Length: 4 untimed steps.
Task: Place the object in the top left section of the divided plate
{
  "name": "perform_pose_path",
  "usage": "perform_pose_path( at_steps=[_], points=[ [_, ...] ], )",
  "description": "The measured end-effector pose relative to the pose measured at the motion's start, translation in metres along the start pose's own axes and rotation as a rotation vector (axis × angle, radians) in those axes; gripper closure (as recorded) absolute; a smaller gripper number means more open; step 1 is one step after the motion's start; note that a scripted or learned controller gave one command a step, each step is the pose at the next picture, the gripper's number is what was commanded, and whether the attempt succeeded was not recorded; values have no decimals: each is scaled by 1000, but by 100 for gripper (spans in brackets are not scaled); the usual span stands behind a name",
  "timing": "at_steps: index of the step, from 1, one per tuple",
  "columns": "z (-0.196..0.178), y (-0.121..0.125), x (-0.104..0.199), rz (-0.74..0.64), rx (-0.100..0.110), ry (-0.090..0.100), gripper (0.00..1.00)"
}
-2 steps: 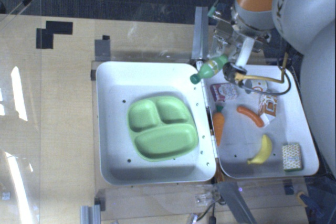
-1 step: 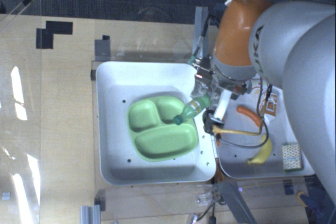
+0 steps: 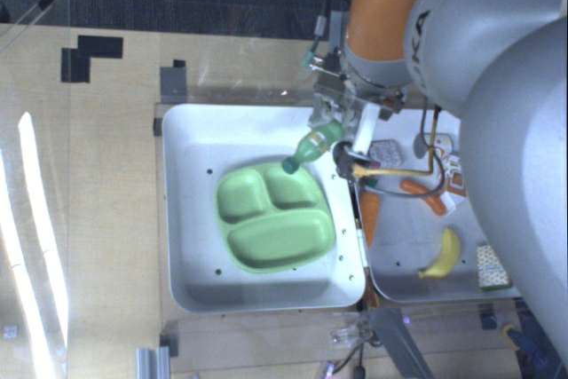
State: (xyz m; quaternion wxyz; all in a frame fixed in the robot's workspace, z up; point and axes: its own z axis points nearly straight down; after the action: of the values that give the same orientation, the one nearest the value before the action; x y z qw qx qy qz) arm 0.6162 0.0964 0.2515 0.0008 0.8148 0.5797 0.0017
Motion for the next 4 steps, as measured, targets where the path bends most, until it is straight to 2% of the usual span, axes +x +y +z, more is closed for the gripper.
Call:
perform_pose_path(
  at_steps=[1,2,3,4],
  points=[
    [50,-52,-26,-312,1,0,100],
    [-37,-2,9,-257,-2,1,100],
    [43,-60,-52,-370,2,0,100],
    [67,26,-9,-333,1,-1,100]
  ],
)
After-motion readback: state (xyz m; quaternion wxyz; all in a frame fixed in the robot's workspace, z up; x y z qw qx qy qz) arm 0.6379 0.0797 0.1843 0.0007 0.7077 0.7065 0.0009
